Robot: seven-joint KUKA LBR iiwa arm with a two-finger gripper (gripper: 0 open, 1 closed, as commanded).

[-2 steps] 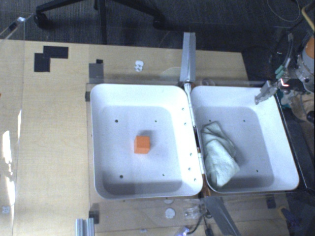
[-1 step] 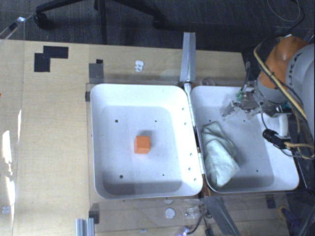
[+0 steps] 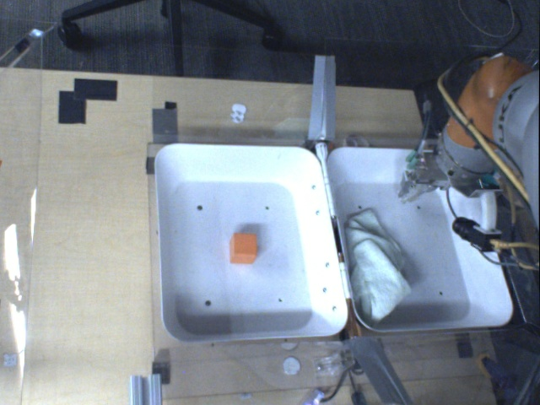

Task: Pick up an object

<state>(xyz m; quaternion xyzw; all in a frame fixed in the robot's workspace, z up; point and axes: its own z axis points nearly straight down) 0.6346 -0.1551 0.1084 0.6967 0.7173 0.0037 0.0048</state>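
A small orange cube [image 3: 243, 248] sits near the middle of the left bin [image 3: 181, 226]. A crumpled white cloth or bag [image 3: 374, 272] lies in the right bin [image 3: 439, 251], against its left wall. My gripper [image 3: 418, 180] hangs over the upper right part of the right bin, up and to the right of the cloth and well apart from it. I see nothing between its fingers.
A grey metal post [image 3: 322, 99] stands at the back between the two bins. The arm with its orange band [image 3: 489, 99] and cables [image 3: 485, 234] crowds the right side. Black chair legs [image 3: 169, 7] lie on the floor beyond the bench.
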